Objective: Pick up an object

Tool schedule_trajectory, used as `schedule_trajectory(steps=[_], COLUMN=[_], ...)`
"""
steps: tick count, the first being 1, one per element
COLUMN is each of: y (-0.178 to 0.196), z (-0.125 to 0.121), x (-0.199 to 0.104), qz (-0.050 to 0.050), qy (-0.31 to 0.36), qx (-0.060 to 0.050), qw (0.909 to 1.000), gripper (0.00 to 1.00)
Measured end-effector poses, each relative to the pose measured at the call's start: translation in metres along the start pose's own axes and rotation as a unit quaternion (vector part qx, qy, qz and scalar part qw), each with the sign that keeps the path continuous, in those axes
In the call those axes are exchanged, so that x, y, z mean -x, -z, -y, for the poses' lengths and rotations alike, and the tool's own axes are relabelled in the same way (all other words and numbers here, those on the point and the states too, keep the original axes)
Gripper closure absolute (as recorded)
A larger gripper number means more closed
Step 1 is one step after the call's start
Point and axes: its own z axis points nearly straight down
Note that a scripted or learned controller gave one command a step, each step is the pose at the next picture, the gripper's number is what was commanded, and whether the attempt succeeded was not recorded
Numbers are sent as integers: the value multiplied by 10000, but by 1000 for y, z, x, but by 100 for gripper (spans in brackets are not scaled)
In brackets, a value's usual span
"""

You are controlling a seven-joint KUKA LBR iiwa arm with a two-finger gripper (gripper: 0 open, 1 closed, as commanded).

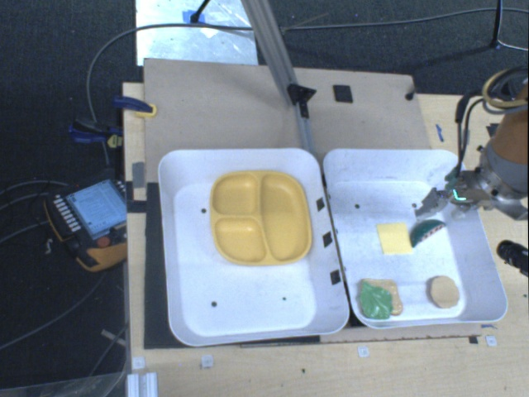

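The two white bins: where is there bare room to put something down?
Left bin: bare floor in front of the yellow divided plate. Right bin: bare far-left part, beyond the yellow square. Crowded: its near right, with the green-topped piece, tan round and gripper.

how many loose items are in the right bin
4. A yellow square lies mid-bin, a dark green piece sits right beside it under the hand, a green-topped cracker is at the near edge, and a tan round is near the right corner.
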Motion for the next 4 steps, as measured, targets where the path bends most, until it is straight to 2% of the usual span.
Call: schedule_trajectory(steps=[1, 2, 3, 4], y=[1, -41, -90, -113], z=[-1, 3, -6, -8], x=[0, -1, -5, -4], qz=[3, -1, -4, 3], qy=[2, -12, 4, -17], qx=[13, -4, -7, 35], qw=[10000, 10000, 10000, 10000], gripper=[0, 0, 0, 0])
